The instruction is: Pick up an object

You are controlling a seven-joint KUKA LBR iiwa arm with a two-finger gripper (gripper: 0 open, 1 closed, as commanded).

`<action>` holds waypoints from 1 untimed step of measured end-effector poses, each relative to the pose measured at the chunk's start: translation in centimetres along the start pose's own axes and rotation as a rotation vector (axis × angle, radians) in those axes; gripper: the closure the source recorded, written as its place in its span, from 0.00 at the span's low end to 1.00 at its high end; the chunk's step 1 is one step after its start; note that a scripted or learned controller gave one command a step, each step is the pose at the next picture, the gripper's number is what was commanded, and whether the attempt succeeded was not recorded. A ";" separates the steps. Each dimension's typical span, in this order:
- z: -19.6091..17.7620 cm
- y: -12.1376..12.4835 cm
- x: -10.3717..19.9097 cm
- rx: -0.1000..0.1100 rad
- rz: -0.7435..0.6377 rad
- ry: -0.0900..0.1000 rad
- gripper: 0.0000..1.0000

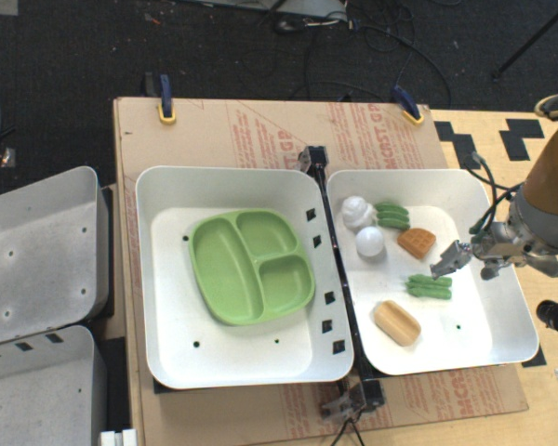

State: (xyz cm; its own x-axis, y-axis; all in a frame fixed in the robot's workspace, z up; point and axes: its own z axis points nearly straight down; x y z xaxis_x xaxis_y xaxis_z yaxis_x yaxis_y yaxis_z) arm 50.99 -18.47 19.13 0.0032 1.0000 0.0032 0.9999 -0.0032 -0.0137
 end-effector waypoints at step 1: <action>-0.7 0.3 0.0 -0.013 -0.004 -0.003 0.00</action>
State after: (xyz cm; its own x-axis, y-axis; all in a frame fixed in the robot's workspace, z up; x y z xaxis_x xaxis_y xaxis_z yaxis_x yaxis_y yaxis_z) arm 51.33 -18.43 19.81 -0.0006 1.0000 0.0003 1.0000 0.0006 -0.0009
